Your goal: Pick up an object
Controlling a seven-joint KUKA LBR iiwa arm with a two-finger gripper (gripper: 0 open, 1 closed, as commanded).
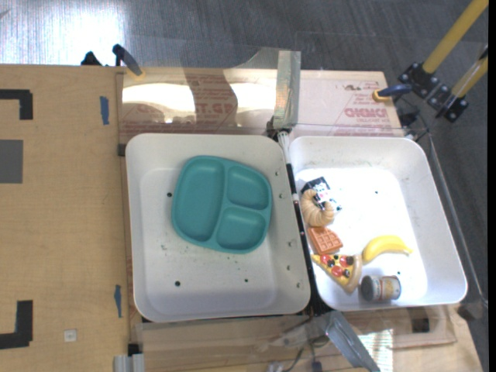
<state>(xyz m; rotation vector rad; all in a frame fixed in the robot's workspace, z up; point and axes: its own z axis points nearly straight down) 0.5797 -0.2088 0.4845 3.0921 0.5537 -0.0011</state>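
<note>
Grey floor surrounds a bench [62, 208] topped with brown cardboard, on which two shallow white bins sit side by side, touching along their inner rims. Largest of the contents is a teal divided plate [222, 204] with three compartments, lying flat near the middle of the left bin [147, 285], slightly toward its far edge. All the smaller things lie in the right bin [434, 208]. A yellow banana [385, 247] rests toward that bin's near edge, about midway across. A pizza slice toy [341, 268] lies along the near left side, just beside a waffle-like orange piece [326, 240]. A small jar or can [380, 287] lies on its side close to the near edge, just beside the banana. A pale toy figure [318, 210] and a small dark packet [316, 186] sit against the left rim, further back.

As for progress, I judge the task not yet begun: every candidate object rests on a bin floor, none lifted. The gripper's opening and what it may hold I cannot tell from this view. Choosing an object, reaching, closing and lifting all remain
</note>
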